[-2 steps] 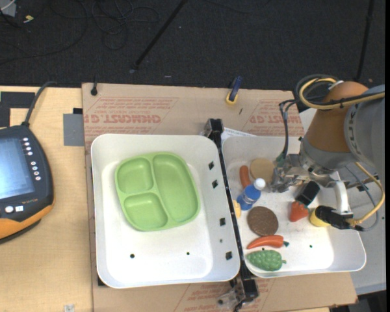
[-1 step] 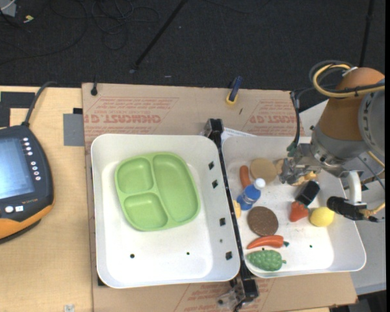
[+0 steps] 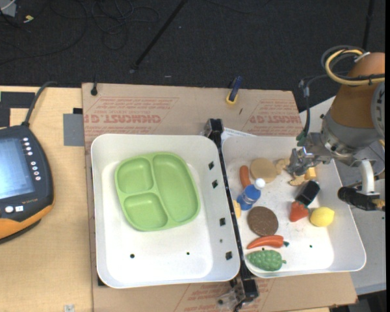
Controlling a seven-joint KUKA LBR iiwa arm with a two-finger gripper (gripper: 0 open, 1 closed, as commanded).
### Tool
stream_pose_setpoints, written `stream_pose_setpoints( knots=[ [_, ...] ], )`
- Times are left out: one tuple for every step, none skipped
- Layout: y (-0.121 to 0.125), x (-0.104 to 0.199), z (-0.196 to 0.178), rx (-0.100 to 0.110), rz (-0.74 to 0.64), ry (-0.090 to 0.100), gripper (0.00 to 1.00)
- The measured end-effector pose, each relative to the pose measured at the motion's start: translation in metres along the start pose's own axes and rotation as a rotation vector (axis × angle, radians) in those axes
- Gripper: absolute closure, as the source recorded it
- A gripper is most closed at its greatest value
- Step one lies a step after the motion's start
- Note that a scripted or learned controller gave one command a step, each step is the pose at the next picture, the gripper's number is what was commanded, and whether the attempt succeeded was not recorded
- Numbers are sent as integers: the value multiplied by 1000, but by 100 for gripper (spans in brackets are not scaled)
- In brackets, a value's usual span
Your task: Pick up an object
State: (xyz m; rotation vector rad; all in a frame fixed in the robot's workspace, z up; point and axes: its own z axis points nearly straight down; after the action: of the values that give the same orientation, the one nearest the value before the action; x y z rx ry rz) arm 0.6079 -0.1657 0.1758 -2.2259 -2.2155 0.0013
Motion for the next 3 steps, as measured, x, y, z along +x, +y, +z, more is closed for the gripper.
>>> stream_pose_setpoints(
  knots=[
    [1,-2,-51,-1,-5,0,100],
    [-21,48,-58,6,-8,2,100],
    [-39,88,-49,8,-7,2,100]
  ],
)
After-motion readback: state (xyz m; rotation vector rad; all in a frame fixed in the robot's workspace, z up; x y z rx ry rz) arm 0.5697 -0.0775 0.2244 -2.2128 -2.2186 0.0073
